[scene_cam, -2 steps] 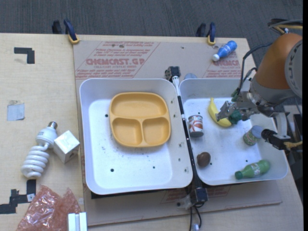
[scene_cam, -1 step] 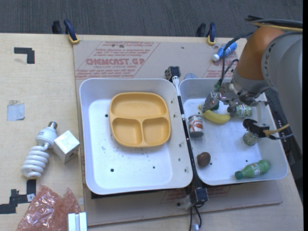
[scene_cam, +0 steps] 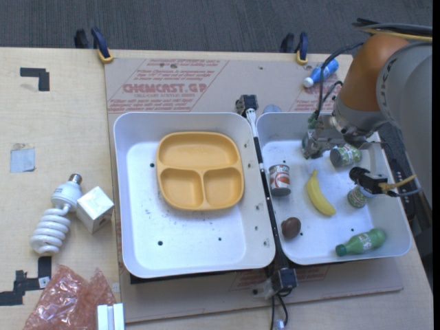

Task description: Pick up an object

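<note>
The right bin (scene_cam: pixel 385 249) holds one banana (scene_cam: pixel 320 194), one can (scene_cam: pixel 279 179) and one green bottle (scene_cam: pixel 361 242); the hand's (scene_cam: pixel 315 145) grip is unclear.

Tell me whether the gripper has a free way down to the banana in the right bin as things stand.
Probably yes. The banana lies on bare bin floor, apart from the can and the brown fruit, with nothing on top of it. The gripper hangs just above and behind it in the right bin.

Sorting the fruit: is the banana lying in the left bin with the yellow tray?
No, the banana lies in the right bin, beside the small can.
</note>
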